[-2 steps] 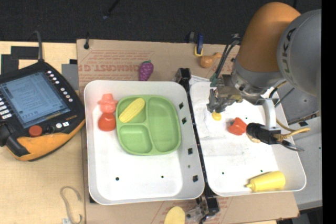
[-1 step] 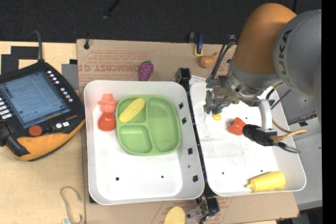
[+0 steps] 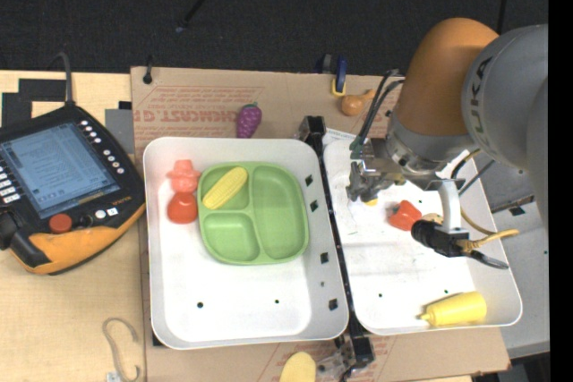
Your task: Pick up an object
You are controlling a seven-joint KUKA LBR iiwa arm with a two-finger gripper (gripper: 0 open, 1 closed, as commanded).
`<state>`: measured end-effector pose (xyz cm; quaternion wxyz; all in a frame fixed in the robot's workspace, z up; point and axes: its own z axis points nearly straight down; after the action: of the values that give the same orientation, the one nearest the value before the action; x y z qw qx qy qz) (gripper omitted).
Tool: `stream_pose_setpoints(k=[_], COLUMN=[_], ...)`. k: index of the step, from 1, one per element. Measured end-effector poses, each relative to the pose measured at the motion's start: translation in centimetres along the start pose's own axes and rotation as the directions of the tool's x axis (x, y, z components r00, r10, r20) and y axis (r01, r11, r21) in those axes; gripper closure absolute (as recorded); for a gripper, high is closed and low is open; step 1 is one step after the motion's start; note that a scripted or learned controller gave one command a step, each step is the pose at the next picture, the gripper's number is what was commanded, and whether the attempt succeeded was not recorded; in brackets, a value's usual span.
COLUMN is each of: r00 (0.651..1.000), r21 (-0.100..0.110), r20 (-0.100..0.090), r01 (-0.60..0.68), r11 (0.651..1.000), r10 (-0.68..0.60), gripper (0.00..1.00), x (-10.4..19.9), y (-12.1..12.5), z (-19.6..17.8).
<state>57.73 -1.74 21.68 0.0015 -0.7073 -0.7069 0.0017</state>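
Observation:
My gripper (image 3: pixel 363 186) hangs low over the far left part of the right bin (image 3: pixel 394 282), under the grey arm with its orange band. A small yellow bit (image 3: pixel 371 201) lies on the bin floor just below it. A red-orange object (image 3: pixel 403 214) sits a little to the gripper's right, apart from it. A yellow squeeze bottle (image 3: pixel 457 309) lies on its side near the bin's front right corner. I see nothing between the gripper and the bin floor that it holds.
The left bin (image 3: pixel 233 309) holds a green divided plate (image 3: pixel 269 228) with a yellow corn cob (image 3: pixel 222 187), and a pink-and-red toy (image 3: pixel 183 192) beside it. Purple grapes (image 3: pixel 249 119) and an orange item (image 3: pixel 352 103) lie behind the bins. A teach pendant (image 3: pixel 63 183) sits at the left.

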Motion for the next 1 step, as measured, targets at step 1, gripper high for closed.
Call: stream_pose_setpoints(k=[1], r00=[1.000], r21=[-0.003], r20=[-0.001], r01=[-0.001], r11=[1.000], r10=[0.001], gripper=[1.00], x=[0.11], y=[0.50], z=[-0.08])
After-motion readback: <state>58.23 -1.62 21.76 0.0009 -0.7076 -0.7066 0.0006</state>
